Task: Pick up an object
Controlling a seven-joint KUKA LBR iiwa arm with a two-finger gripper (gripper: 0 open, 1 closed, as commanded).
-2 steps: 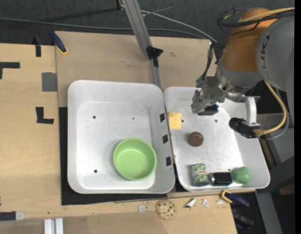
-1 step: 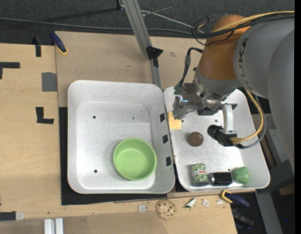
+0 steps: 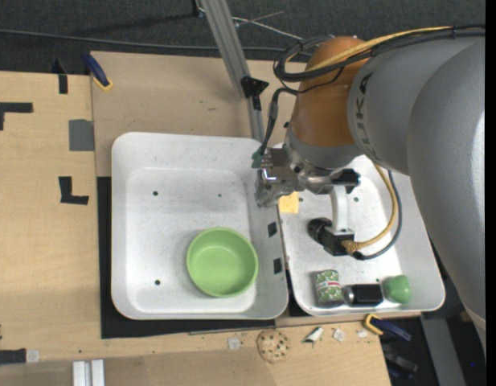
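Brightness: even, moderate overhead light.
Glare: mild sheen on the white bins [image 3: 135, 155].
Shadows: soft, short, beneath the arm [image 3: 424, 103] at 3 o'clock.
Focus: slightly soft throughout; grainy.

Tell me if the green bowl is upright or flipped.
Upright: the green bowl shows its open hollow and rim, resting in the left bin.

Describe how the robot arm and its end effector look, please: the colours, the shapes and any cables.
The arm is thick and rounded, with a smooth light grey shell and dark lettering near the wrist. An orange band wraps it above the wrist. Black and yellow cables loop over this band, and another yellow cable hangs in a curve below. The end effector is a small metallic silver piece with dark parts.
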